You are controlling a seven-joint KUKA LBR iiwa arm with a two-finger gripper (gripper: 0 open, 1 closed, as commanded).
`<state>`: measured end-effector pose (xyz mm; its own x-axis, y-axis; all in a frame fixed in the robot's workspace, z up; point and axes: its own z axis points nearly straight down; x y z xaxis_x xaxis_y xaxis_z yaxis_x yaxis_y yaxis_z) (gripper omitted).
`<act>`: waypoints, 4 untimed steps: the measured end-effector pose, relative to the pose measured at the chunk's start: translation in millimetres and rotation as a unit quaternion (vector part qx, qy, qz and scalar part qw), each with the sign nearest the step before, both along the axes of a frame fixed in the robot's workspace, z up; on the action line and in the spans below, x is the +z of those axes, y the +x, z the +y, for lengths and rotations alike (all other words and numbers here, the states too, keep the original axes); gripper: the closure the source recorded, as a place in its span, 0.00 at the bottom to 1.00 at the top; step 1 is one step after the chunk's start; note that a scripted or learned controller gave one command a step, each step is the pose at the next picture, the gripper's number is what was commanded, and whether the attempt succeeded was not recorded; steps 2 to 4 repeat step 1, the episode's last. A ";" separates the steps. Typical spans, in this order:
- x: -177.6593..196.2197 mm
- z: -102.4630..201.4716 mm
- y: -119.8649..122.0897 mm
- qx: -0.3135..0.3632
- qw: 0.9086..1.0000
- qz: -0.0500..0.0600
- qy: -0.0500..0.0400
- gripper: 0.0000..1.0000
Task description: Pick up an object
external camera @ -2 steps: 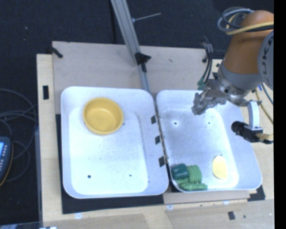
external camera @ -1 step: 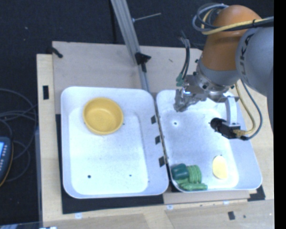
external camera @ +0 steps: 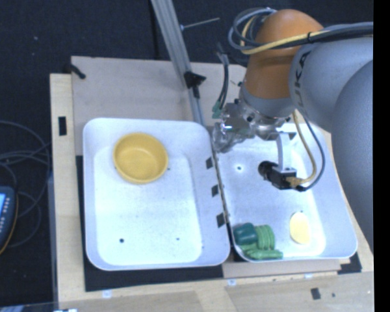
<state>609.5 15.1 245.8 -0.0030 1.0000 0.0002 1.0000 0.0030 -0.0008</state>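
We see the gripper (external camera: 226, 135) low over the top left corner of the right bin (external camera: 331, 213), close to the divider; whether it is open or closed we cannot tell, and nothing shows in it. Nearest graspable things lie toward the bin's near edge: a green object (external camera: 255, 238) at the bottom left corner, long axis roughly along that edge, and a pale yellow piece (external camera: 300, 228) just right of it. The yellow bowl (external camera: 140, 157) sits in the left bin (external camera: 97, 239), across the divider. We judge the green object the likeliest target
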 end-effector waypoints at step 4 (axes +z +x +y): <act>-12.5 53.4 16.7 0.000 1.000 0.000 0.000 1.00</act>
